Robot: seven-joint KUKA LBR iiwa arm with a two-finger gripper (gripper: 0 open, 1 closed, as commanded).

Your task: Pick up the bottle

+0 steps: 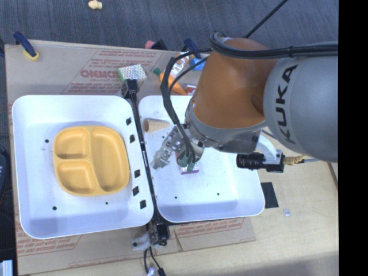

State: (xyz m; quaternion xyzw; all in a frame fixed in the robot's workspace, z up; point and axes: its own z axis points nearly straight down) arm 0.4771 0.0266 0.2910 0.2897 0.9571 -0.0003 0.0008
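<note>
The gripper (172, 153) hangs low over the right bin (230, 209), near that bin's left wall; its metal fingers (163, 157) point down and to the left, and whether they are open or shut cannot be told, since the wrist hides their roots; nothing can be seen between them. Just right of the fingers a small green and pink item (188, 167) lies on the bin floor, partly under the wrist. A tan cone (155, 125) lies near the bin's upper left corner, above the fingers and apart from them. The arm (270, 102), grey with an orange band, comes in from the right and covers the bin's upper right part; a black cylinder (253, 161) juts from it over the right side. The bin's lower floor is bare white, with open room from the fingers down to the front rim. The bottle (183, 68) seems to be the orange and white object beyond the bin's far rim, mostly hidden by the arm and cables (167, 88). A dark divider (141, 154) runs between the bins, close to the fingers' left. The left bin (29, 171) holds a yellow tray (91, 160) in its middle, with bare floor all round it. Both bins rest on cardboard (86, 68).
</note>
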